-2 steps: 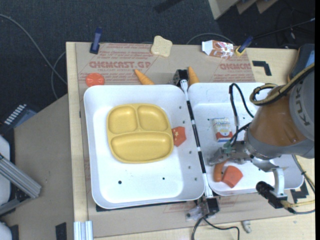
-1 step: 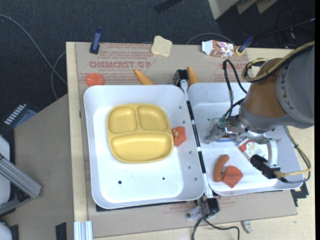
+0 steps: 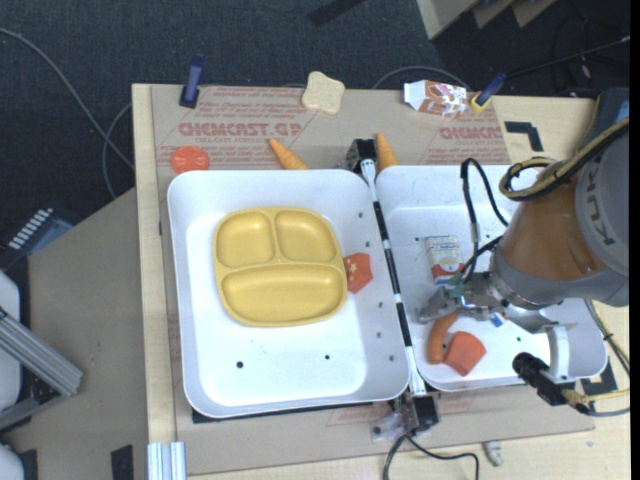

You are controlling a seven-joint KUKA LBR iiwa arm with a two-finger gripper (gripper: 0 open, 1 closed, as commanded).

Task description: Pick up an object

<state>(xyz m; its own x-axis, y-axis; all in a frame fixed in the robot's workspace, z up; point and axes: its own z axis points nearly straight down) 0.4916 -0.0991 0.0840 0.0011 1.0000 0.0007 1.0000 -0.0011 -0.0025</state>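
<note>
My single fixed camera looks down from above the bench [image 3: 150, 298] at a slant, far enough back to take in both white bins, the left bin [image 3: 200, 368] and the right bin [image 3: 420, 193], plus dark floor at the far side. The arm [image 3: 560, 238] enters from my right.

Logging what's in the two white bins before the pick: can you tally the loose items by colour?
Yellow: 1, the divided plate in the left bin
Red: 2, small piece by the plate, block in the right bin
Orange: 1, rounded piece
White: 1, packet
Total: 5
</note>
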